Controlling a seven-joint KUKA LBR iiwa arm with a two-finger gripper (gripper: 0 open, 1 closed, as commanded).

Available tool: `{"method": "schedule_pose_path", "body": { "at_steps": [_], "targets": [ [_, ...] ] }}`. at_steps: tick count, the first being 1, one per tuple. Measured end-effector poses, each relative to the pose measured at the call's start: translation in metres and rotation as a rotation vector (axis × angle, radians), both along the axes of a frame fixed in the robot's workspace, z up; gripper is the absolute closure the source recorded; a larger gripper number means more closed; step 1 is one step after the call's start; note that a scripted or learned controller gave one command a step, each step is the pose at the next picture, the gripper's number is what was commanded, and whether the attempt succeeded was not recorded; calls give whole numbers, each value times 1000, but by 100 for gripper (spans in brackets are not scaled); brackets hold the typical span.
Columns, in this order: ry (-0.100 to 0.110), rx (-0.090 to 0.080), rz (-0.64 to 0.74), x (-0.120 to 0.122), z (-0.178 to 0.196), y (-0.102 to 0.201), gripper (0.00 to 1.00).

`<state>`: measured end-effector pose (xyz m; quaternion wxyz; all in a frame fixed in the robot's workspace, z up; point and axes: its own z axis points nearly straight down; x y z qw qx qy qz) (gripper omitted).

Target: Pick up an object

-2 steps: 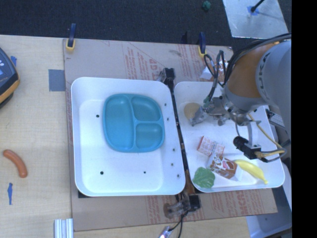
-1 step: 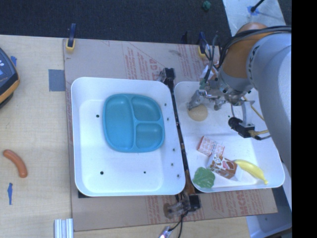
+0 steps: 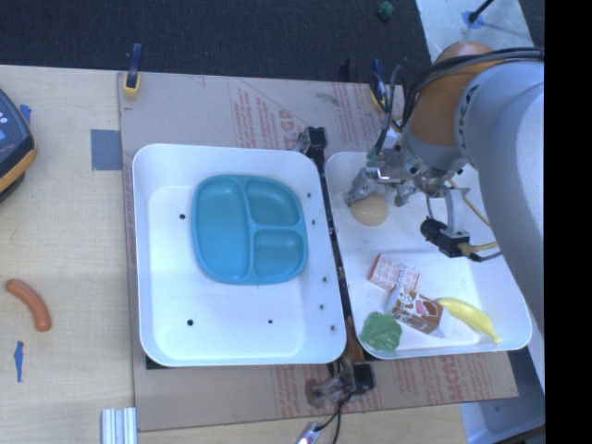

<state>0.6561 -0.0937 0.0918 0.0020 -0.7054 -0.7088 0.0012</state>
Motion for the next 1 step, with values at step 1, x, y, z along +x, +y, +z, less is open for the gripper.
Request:
{"method": "schedule_pose_path", "body": {
  "at_steps": [1],
  "targets": [
    [1,0,1,0,0,1,0]
  ]
}}
